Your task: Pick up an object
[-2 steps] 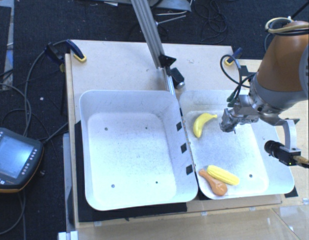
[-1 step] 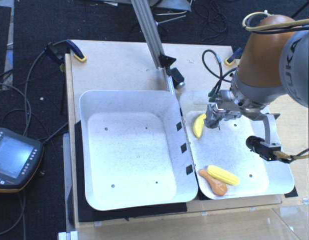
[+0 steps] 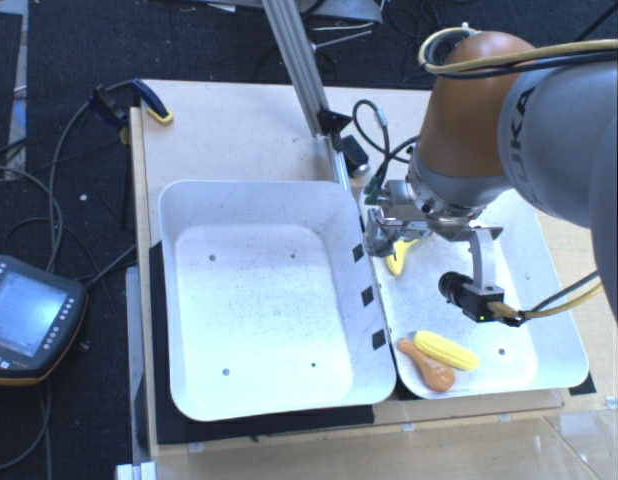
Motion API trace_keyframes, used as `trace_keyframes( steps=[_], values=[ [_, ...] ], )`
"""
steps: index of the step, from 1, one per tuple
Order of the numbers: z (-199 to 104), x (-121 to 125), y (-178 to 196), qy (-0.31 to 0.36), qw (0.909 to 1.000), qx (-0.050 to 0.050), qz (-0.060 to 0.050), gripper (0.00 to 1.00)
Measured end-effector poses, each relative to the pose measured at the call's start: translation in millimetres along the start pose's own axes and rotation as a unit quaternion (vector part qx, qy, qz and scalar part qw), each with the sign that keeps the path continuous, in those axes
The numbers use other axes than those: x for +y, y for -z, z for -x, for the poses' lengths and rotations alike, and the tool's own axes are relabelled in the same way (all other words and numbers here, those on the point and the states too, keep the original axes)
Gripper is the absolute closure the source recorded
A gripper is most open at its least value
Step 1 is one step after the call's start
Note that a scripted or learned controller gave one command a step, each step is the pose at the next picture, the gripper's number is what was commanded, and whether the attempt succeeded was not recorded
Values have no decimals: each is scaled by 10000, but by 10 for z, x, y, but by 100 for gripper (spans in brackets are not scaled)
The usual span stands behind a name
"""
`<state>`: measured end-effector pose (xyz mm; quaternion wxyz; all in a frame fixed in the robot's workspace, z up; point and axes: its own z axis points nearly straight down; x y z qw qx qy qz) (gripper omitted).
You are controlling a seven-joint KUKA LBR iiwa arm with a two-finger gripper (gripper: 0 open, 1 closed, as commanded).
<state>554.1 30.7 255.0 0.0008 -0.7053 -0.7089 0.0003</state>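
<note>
- Gripper sits low in the right bin, by its left wall. The fingers are hidden under the wrist hardware, so I can't tell how far open they are or whether they hold anything.
- A small yellow object pokes out just below the gripper, touching or nearly so. Could be between the fingers, could be lying on the bin floor: can't tell.
- Handling guess for it: small, light, likely hard plastic, smooth and a bit slippery. Take it across the narrow width, mid-length. It's close to the bin wall, so finger clearance on that side looks tight.
- Other candidates, near the right bin's front-left corner: a yellow corn cob lying across an orange pear-shaped piece, the two touching.
- Both look like toy food: light, rigid, not fragile. Corn: ribbed and round, may roll, so pinch across the middle. The orange piece tapers; its narrow neck is the easier hold, but it is partly under the corn.
- Left bin: just bare white floor with faint speckling.
- The two bins overlap along the middle edge, with black tabs on that seam.
</note>
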Motion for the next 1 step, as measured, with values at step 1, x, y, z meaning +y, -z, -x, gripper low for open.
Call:
trace_keyframes(
  steps=[1],
  values=[
    [-580, 170, -15, -3, 10000, 1, 4, 100]
  ],
)
